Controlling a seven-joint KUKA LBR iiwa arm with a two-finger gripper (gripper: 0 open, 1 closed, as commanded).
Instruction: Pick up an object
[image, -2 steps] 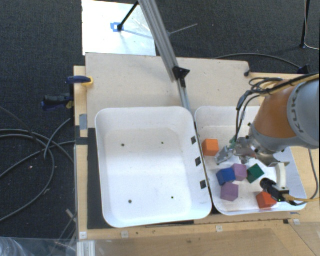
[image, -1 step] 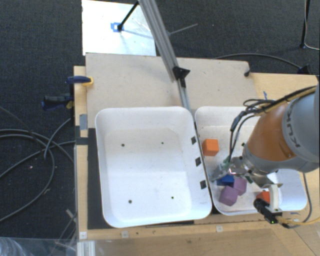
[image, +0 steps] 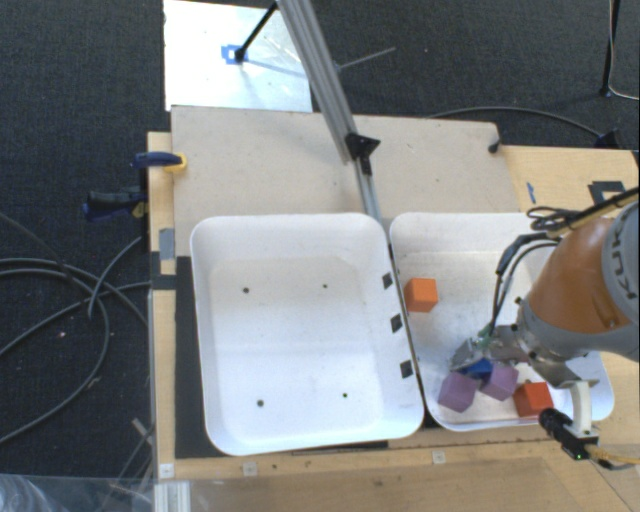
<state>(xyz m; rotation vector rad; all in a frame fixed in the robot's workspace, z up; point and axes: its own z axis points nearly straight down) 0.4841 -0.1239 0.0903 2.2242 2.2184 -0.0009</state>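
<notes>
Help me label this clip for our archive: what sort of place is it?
Probably a robotics lab or test bench. A robot arm reaches over two white bins, small coloured blocks lie in the right one, and loose cables and clamps sit on the dark carpet beside the bench.

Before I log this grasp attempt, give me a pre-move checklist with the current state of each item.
1. Targets within reach: ok. Two purple blocks, a blue block and a red block cluster beside the gripper in the right bin.
2. Block between the fingers: cannot tell; the wrist hides them.
3. Clean single-object grasp: not ok; the clustered blocks touch or overlap.
4. Orange block isolated: ok, apart near the bin's left wall.
5. Blocks clear of the wall: not ok; the cluster lies near the front rim.
</notes>
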